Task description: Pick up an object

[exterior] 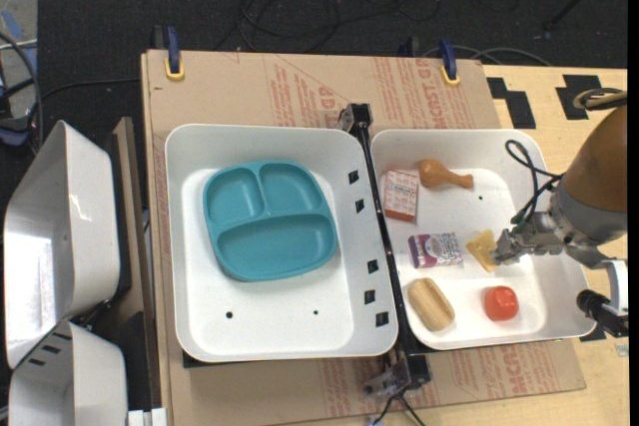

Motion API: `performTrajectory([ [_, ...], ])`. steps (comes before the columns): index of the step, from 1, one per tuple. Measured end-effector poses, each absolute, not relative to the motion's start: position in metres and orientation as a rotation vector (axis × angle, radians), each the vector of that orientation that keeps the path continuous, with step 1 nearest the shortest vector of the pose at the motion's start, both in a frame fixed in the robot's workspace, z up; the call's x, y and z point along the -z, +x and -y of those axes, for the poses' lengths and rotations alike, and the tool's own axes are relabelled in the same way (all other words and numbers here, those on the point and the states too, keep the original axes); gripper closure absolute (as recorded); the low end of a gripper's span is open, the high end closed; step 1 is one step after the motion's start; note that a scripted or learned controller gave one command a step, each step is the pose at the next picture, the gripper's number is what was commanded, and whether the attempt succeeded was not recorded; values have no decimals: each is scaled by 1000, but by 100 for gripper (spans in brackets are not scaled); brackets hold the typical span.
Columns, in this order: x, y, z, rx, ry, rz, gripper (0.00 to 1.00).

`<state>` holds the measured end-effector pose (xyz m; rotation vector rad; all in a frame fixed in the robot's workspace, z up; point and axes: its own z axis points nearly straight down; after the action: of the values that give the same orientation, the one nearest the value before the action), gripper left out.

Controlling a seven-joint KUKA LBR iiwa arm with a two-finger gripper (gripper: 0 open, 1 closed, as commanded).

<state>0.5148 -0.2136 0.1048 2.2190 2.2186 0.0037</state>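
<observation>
The right bin (519, 151) holds several small objects: a pink and white carton (401, 194), a tan chicken drumstick (444, 176), a purple and white packet (436, 248), a yellow cheese wedge (482, 249), a hot dog bun (431, 303) and a red tomato-like piece (501, 303). My gripper (507, 247) reaches in from the right, low over the bin, its tip right beside the yellow wedge. The arm's orange band (609, 165) sits above it.
The left bin (190, 214) carries a teal divided plate (270, 219). Blue and yellow clamps (174, 55) hold the cardboard bench top at the back. Grey tubs (55, 224) stand off the bench at the left. A black cable (529, 175) loops by the wrist.
</observation>
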Motion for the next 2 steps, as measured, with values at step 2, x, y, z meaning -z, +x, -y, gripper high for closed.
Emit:
performTrajectory([
  [2, -200, 518, 212, -3, 2214, -2221, 100],
])
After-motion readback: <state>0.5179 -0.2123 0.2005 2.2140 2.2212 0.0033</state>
